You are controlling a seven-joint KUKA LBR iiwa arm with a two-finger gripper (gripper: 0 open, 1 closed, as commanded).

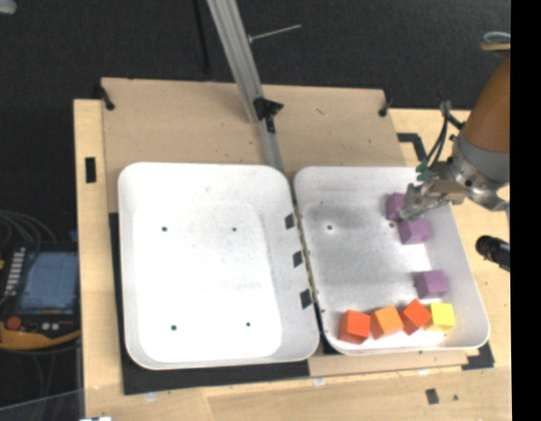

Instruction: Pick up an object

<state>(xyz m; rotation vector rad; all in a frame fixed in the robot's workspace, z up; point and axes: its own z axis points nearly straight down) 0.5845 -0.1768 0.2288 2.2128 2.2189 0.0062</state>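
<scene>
Reaching in from the right, the claw (416, 202) is seen low over the right bin (358, 261), between two purple blocks: one (394, 205) just left, one (416, 230) just nearer. Its opening cannot be told.

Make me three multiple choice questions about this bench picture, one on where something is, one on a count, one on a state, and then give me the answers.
1. Where are the blocks?
A. All in the right bin
B. All in the left bin
C. Split between both bins

2. How many purple blocks are there?
A. One
B. Three
C. Five

3. How is the end effector placed?
A. Over the left bin
B. Outside both bins
C. Down among the upper purple blocks

Answers:
1 A, every block lies in the right bin.
2 B, three purple blocks show.
3 C, the end effector sits between the two upper purple blocks.
</scene>
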